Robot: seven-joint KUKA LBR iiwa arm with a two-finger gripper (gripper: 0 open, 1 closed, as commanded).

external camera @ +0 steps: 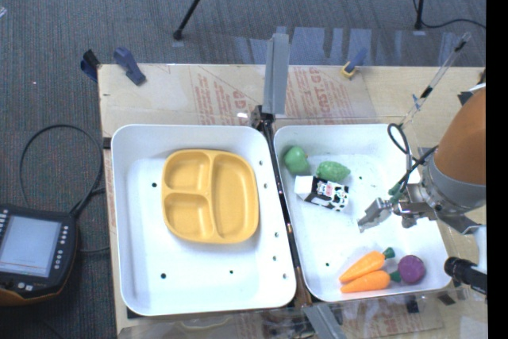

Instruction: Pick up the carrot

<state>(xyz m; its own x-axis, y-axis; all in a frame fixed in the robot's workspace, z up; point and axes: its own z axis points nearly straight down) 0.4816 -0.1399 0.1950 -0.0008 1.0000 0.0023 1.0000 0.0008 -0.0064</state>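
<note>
Risk of a crowded grasp in the right bin (444, 266).
Gripper (371, 218) open, empty, above and apart from the carrot (363, 266); likely to snag second carrot (367, 282) touching it, or purple vegetable (411, 269) nearby.

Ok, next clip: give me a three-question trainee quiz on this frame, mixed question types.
1. True or false: the carrot lies in the same bin as the yellow divided plate.
2. Multiple choice: what lies right beside the carrot's leafy end? A) a blue clamp B) the purple vegetable C) the cow-print carton
3. Short answer: where is the claw relative to the carrot?

Key
1. False. The plate is in the left bin, the carrot in the right bin, near its front edge.
2. B.
3. Above it in the picture, further from the bin's front edge, with nothing seen gripped.
</note>
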